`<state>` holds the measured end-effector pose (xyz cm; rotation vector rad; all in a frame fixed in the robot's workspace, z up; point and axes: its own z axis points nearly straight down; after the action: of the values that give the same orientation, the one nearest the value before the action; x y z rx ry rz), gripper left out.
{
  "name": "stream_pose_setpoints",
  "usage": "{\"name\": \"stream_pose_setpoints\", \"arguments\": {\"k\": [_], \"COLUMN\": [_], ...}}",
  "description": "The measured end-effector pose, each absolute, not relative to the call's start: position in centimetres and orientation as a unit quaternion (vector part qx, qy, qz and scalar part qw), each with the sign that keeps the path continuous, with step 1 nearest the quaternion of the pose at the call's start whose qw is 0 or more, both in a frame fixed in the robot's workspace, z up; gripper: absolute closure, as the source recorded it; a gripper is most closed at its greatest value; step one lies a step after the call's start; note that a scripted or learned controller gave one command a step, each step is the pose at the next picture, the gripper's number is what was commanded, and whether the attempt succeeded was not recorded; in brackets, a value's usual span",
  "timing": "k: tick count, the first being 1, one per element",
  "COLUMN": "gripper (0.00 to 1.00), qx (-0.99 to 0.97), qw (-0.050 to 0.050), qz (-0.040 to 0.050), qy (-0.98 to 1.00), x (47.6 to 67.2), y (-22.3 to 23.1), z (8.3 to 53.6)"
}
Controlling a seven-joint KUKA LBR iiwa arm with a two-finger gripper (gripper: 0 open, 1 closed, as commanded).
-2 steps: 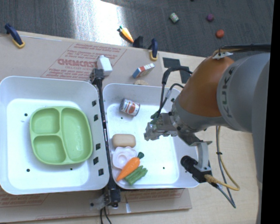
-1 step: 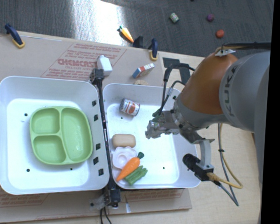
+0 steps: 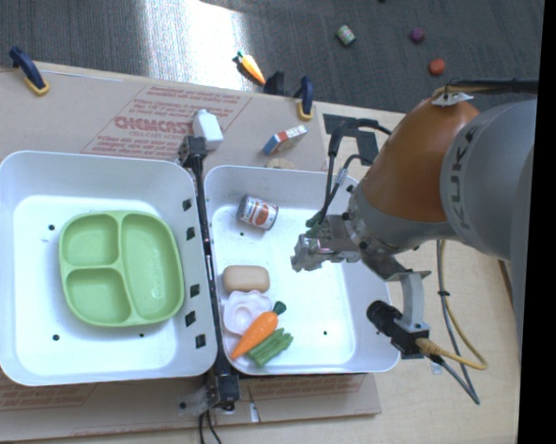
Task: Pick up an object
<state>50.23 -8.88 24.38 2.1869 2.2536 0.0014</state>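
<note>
The right bin [image 3: 341,347] holds a small tin can [image 3: 257,212] lying on its side near the back, a tan bread roll [image 3: 245,279], a white fried egg with a pink centre [image 3: 244,310], and an orange carrot with green leaves [image 3: 261,335] at the front. My gripper [image 3: 310,253] hangs over the middle of this bin, right of the roll and below the can. Nothing shows between its fingers.
The left bin [image 3: 17,341] carries a green divided plate [image 3: 120,268]. A black clamp strip [image 3: 197,249] runs between the bins. Small items lie on the cardboard behind [image 3: 285,139], and the arm's bulk [image 3: 431,174] covers the right bin's far right corner.
</note>
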Motion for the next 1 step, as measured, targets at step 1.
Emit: {"name": "stream_pose_setpoints", "arguments": {"k": [1], "gripper": [1.0], "qx": [0.705], "qw": [-0.001], "qz": [-0.0014], "qy": [0.709], "x": [50.96], "y": [-11.07], "z": [20.08]}}
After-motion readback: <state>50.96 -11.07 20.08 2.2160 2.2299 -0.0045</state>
